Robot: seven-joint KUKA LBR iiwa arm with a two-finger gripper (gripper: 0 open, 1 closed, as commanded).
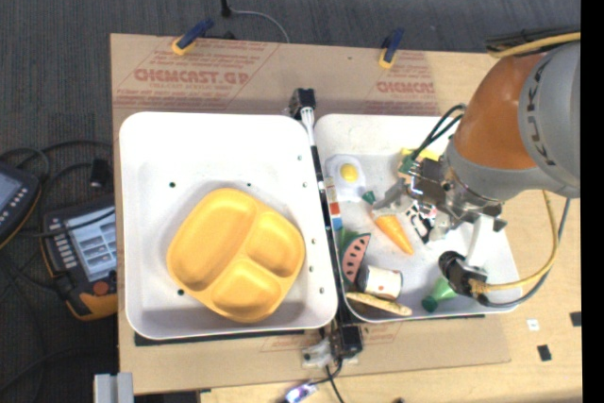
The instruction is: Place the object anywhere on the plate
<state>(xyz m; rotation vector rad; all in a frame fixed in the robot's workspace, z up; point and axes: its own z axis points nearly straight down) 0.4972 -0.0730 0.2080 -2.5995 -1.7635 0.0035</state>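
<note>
A yellow plate (236, 252) with three sections is seen in the left bin (151, 146), close to its near edge. In the right bin (377, 151), a wooden piece (377, 301) and a small white cup (382, 281) are laid by the near edge. A watermelon slice (356, 252) is set by the left wall. A toy carrot (394, 233) is found in the middle. The gripper (427, 214) is hung just beside the carrot, and whether it is open or closed cannot be told. A fried egg (348, 172) is placed toward the far left corner.

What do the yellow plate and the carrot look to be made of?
Yellow plate: likely moulded plastic, smooth with soft sheen on its three compartments. Carrot: probably a plastic toy, uniform orange and smooth, though too small to be sure.
</note>
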